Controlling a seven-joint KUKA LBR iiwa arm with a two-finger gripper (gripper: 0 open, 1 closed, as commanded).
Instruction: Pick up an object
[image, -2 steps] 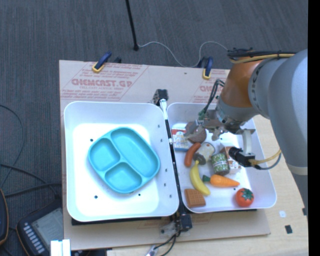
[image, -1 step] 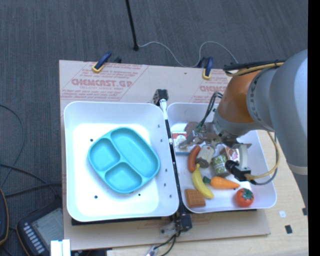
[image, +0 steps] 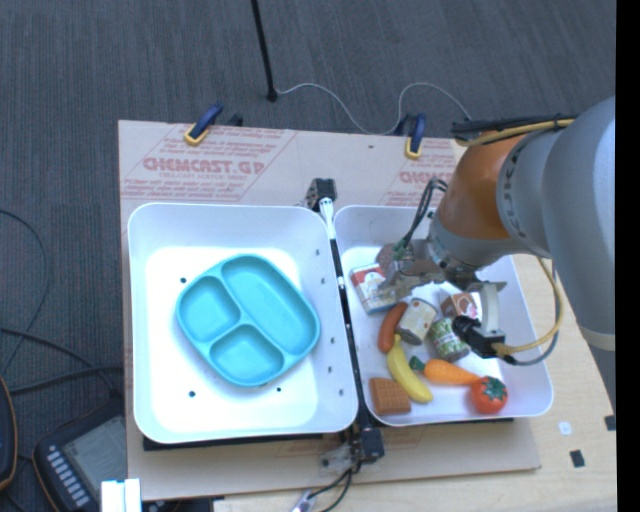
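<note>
Glossy white bin (image: 345, 400) holds curved banana (image: 405, 371).

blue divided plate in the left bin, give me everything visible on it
The blue plate is a light-blue tray with rounded corners, looks like moulded plastic. Raised ridges split it into three compartments: one long, two smaller. It lies flat and right side up, turned at a slant, roughly central on the floor of the left bin, clear of the walls. Nothing rests in it or touches it apart from the bin floor.

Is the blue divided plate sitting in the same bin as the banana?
No: the blue divided plate lies in the left bin, while the banana lies in the right bin.
</note>
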